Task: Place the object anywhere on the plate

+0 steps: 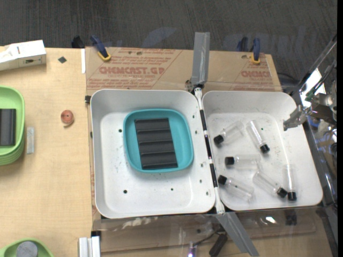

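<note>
Camera view: claw point(292, 123) at right bin's point(300, 194) right rim, open or shut impossible to tell. Clear vials point(257, 137) lying left of it and lower; teal plate point(185, 143) farther left, in the other bin.

floor point(134, 9) — dark grey carpet | bench point(48, 197) — pale wood | cardboard sheet point(134, 66) under bins

Two white bins point(102, 159), one teal plate point(131, 135), six vials point(257, 138).
</note>
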